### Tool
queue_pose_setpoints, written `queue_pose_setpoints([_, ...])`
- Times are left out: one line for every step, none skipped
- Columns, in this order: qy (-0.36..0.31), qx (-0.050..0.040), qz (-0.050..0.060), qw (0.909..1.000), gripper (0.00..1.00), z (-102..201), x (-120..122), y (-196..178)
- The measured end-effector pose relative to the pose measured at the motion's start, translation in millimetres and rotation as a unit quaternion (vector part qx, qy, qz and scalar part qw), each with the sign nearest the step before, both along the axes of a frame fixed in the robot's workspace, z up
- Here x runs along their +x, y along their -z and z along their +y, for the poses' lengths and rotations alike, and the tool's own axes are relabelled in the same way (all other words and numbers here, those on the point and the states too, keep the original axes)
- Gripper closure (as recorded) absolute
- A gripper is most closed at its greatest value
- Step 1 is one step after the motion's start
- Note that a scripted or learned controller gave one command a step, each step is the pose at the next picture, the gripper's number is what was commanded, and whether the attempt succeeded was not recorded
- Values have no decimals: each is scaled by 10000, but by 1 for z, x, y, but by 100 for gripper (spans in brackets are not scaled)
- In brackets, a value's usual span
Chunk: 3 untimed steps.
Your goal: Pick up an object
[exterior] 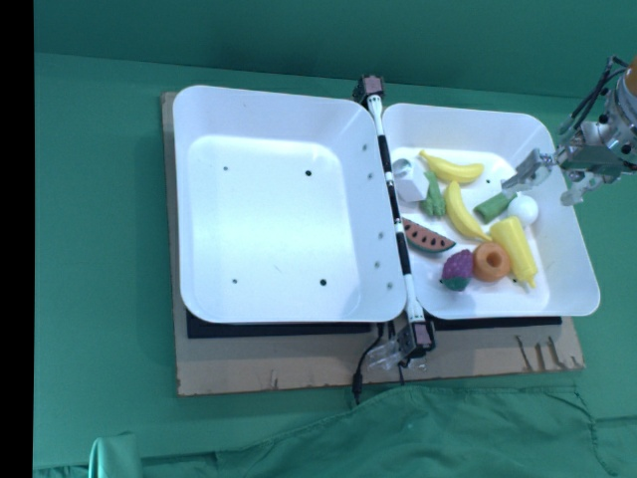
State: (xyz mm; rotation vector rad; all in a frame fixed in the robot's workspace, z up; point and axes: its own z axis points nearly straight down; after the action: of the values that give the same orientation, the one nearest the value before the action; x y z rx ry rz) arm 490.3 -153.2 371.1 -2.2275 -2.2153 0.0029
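1. We see the gripper (550, 177) over the right bin's (567, 287) right edge, jaws spread, nothing between them
2. Toy food crowds that bin: two bananas (453, 168), corn (515, 246), watermelon slice (426, 236), white ball (523, 208)
3. Left bin (269, 118) beside it

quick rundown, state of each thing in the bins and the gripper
gripper: open, nothing between its fingers, over the right bin's far right edge
left bin: flat on the bench
right bin: holds toy food
two bananas: lying flat
watermelon slice: lying flat
white ball: resting beside the gripper
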Motion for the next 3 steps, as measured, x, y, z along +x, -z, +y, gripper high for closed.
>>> queue_pose_setpoints([-7,6,30,10000,0,4,9,50])
queue_pose_setpoints([0,8,31,10000,0,1,4,111])
queue_pose_setpoints([-6,9,30,10000,0,0,13,160])
